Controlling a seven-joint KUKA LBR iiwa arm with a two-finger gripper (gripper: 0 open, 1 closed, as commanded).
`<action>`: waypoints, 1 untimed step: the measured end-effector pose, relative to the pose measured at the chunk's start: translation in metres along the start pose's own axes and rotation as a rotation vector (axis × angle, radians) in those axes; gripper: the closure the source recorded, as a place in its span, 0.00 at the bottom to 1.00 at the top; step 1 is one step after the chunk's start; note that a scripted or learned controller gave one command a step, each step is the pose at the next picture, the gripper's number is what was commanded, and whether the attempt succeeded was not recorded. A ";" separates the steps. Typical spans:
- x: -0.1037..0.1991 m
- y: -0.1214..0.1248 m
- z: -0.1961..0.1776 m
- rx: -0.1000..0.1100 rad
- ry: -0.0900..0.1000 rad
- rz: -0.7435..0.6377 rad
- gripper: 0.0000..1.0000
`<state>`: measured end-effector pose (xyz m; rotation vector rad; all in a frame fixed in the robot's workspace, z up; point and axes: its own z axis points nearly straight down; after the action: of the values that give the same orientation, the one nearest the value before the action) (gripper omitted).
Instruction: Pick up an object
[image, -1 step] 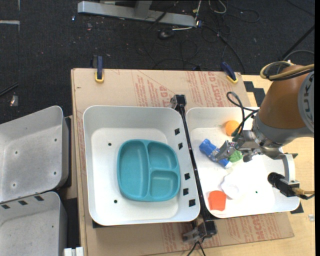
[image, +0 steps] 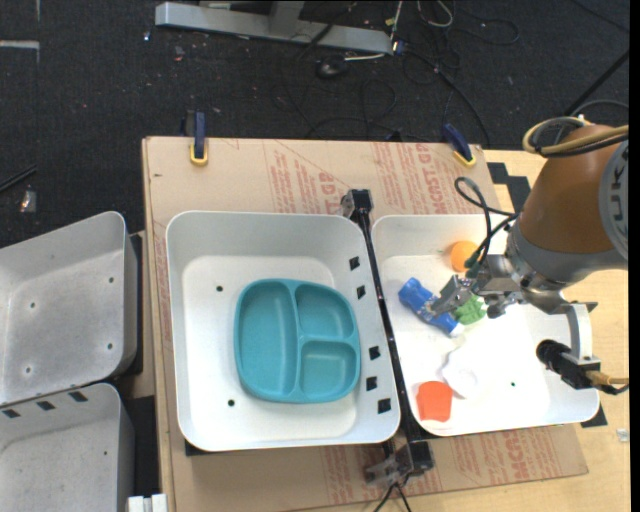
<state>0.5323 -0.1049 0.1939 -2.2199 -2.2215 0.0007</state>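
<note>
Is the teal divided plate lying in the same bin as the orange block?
No, the teal divided plate lies in the left bin, the orange block in the right bin.

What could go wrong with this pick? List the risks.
1. The gripper sits low over a tight cluster: the blue object and green object touch or nearly touch, so it may nudge both or pinch neither cleanly.
2. The orange ball lies just behind and could roll off if bumped.
3. The cluster is near the right bin's left wall, so a shoved item may jam there.
</note>
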 end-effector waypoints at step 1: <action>0.001 0.004 0.063 0.003 0.000 0.002 0.00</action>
<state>0.5367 -0.1040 0.1312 -2.2200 -2.2177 0.0040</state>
